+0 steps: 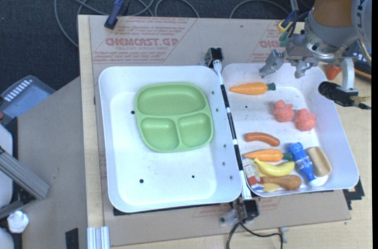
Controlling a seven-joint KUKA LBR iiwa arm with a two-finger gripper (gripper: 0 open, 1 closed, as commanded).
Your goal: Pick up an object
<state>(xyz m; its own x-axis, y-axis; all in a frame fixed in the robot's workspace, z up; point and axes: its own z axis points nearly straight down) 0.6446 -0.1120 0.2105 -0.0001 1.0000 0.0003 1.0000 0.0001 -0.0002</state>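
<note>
Two white bins sit side by side on the bench. The left bin [118, 177] holds a green plate [174, 116] with three parts. The right bin [345, 150] holds the toy food. A carrot [251, 88] lies near its far edge. Two pink lumps [294, 114] sit near its middle, and a little sausage [262, 138] lies closer to the left wall. A pile fills the near edge: a banana [275, 168], a blue bottle [300, 161], a bun [319, 160] and more.

What could go wrong? The carrot is thin and round, so it may roll away or slip out. In the pile, the toys touch each other, so a grab there could push them apart and catch nothing.

The gripper [288, 65] hangs over the far edge of the right bin, just past the carrot. Its fingers are spread apart, with nothing between them
</note>
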